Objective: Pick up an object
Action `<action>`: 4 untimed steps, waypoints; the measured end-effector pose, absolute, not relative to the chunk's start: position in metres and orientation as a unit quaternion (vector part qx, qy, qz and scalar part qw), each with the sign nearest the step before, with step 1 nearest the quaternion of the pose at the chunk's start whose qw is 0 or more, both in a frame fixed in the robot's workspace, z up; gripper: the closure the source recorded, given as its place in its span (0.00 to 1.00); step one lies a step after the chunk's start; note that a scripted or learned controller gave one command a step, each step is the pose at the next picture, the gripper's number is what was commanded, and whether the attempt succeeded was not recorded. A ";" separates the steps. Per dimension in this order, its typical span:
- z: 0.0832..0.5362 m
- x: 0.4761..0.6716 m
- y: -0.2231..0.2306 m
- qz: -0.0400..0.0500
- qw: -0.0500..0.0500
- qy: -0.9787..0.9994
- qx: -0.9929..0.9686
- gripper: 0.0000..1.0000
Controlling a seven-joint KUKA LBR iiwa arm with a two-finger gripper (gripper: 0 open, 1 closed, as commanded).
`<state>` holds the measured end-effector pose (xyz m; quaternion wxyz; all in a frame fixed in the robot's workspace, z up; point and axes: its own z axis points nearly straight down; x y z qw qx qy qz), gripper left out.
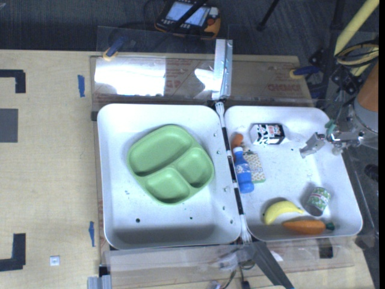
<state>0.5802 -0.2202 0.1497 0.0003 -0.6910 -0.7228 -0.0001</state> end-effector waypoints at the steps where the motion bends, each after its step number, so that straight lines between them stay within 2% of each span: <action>1: 0.139 0.610 -0.220 -0.015 -0.018 -0.663 -0.748 0.00; 2: 0.119 0.547 -0.207 -0.005 0.001 -0.620 -0.784 0.00; 3: 0.088 0.628 -0.201 -0.008 0.005 -0.633 -0.774 0.00; 4: 0.157 0.657 -0.217 -0.001 -0.001 -0.669 -0.743 0.00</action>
